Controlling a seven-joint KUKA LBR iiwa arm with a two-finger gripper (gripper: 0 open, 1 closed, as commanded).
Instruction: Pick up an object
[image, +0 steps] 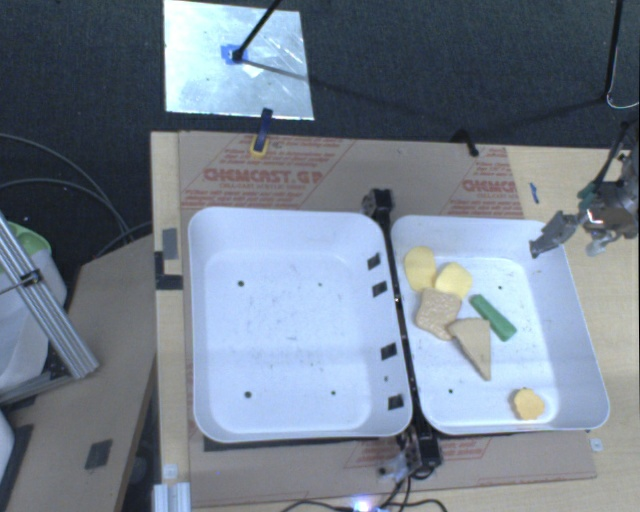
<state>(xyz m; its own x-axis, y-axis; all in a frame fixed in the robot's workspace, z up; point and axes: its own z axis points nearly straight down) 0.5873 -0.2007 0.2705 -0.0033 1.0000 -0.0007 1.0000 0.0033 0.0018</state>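
The right bin (565, 330) holds several small food-like pieces. Two pale yellow rounds (420, 267) (453, 280) lie side by side near its far left. Against them lies a tan cracker (436, 312), with a tan wedge (473, 345) just in front of it. A green stick (493, 316) lies slanted beside the wedge. A small yellow lump (528, 404) sits alone near the front right corner. My gripper (573, 240) hovers over the bin's far right rim, open, with nothing between its fingers. It stands well right of the pieces.
The left bin (205, 300) adjoins the right one along a black clipped seam (390, 300). Both rest on brown cardboard (300, 170). A silver sheet (240, 60) lies beyond the bench, and an aluminium frame (45, 300) stands at the left.
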